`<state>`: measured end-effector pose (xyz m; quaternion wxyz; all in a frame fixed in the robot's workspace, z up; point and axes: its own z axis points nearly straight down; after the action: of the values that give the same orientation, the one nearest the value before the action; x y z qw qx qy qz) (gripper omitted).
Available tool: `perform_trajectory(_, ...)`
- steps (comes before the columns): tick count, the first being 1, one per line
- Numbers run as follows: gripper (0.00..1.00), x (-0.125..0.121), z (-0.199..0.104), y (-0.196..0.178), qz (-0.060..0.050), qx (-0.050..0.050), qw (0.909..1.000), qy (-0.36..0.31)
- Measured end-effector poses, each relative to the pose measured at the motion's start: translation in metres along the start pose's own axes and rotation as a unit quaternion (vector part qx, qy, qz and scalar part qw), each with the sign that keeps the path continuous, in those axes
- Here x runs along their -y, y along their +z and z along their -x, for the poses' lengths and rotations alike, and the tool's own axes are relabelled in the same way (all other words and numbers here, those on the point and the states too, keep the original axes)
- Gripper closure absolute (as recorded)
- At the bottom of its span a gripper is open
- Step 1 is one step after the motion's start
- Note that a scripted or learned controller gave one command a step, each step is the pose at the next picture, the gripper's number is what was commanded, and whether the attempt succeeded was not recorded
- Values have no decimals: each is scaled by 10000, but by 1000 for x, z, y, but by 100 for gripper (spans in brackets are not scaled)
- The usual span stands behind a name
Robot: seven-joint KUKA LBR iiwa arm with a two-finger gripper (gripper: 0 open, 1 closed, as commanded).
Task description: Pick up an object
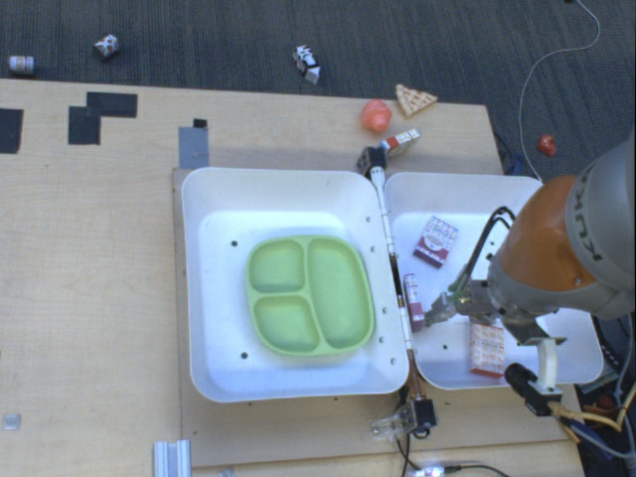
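Note:
My gripper [440, 308] reaches in from the right and hangs low over the left part of the right bin [467, 192]. Its tip is close beside a small dark red tube [411, 301] that lies along the bin's left wall. A red and white box [435, 241] lies further back in the same bin. Partly under the wrist, near the front, lies a pale pink packet [487, 350]. The grey arm with its orange band [542, 246] covers the right side of this bin.
The left bin [209, 296] holds a green divided plate [308, 295]. On the bench behind the bins lie an orange ball [376, 115], a pizza-slice toy [415, 98] and a small marker [400, 140]. Cables and clips sit at the front edge between the bins [409, 420].

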<state>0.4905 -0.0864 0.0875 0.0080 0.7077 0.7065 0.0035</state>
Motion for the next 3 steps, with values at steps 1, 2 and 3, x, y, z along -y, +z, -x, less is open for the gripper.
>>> perform_trajectory(1, 0, 0, 18, 0, -29, -34, 10000, -23)
perform_trajectory(2, 100, -2, 19, -11, 5, -19, 10000, -31)
perform_trajectory(3, 0, -2, 19, -11, 3, -20, 10000, -27)
